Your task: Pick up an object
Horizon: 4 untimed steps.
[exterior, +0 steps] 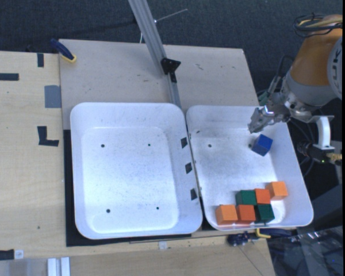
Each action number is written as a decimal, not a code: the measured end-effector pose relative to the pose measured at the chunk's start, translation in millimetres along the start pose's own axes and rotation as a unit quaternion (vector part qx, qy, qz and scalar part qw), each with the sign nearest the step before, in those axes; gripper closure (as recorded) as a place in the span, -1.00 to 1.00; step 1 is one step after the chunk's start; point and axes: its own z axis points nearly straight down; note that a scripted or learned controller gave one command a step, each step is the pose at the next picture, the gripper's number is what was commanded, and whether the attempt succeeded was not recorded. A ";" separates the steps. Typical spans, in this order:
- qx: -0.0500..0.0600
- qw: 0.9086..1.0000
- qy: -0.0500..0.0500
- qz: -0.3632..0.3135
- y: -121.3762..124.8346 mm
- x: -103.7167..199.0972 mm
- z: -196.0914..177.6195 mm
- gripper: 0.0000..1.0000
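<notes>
My gripper hangs over the upper right part of the right bin. A blue block sits just below and to the right of the fingertips, apart from them as far as I can tell. At the bin's lower right lie several orange and green blocks in a cluster: an orange one at the left, a green one in the middle, another orange one at the right.
The left bin lies beside the right one, with a ridge between them. A slanted metal pole crosses the bench behind the bins. A blue and yellow tool lies at the bench's far left corner.
</notes>
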 end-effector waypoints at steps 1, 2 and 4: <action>0.000 1.000 0.001 -0.002 -0.3 49.6 -3.9 1.00; 0.000 1.000 0.001 -0.003 -15.5 101.7 -13.6 1.00; 0.001 1.000 0.001 -0.002 -37.6 192.8 -1.1 1.00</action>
